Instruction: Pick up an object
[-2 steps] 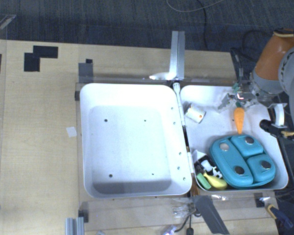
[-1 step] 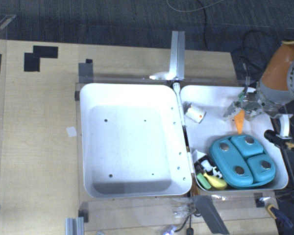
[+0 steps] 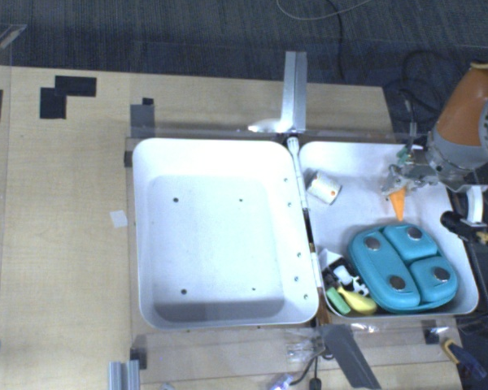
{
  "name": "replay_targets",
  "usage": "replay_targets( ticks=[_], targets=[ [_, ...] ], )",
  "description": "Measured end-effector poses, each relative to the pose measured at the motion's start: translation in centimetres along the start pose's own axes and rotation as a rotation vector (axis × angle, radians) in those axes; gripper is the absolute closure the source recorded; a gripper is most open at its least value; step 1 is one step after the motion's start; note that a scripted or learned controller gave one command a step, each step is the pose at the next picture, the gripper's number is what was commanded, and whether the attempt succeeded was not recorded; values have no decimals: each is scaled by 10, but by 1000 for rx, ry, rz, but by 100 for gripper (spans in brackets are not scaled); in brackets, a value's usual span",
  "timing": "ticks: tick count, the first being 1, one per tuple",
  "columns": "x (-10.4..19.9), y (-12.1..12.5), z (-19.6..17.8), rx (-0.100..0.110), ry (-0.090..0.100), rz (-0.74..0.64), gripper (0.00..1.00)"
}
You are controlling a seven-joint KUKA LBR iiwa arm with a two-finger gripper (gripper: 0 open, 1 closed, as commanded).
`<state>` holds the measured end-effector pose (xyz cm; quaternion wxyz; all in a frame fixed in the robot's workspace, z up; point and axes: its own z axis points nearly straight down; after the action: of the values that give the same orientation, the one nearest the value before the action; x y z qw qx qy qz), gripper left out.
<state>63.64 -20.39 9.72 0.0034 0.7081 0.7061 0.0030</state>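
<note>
My gripper [image 3: 407,175] hangs over the far right part of the right bin [image 3: 354,157], with the grey arm and its orange band [image 3: 464,108] coming in from the right. A small orange cone-shaped piece [image 3: 398,202] sits right under the gripper's tip; whether it is touching the gripper I cannot tell. A large teal four-lobed toy [image 3: 403,266] fills the bin's near right part. A white cylinder with an orange end [image 3: 323,188] lies by the bin's left wall. A yellow-green piece [image 3: 351,301] and a small black-and-white item [image 3: 342,279] lie in the near left corner.
The left bin [image 3: 211,234] stands beside the right one, sharing a divider wall [image 3: 302,210]. A metal post [image 3: 295,88] rises behind the bins. Cables [image 3: 415,88] run behind the arm at the back right.
</note>
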Motion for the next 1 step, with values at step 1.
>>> replay_targets(
  ticks=[1],
  targets=[
    [5,-36,-92,6,-1,99,100]
  ],
)
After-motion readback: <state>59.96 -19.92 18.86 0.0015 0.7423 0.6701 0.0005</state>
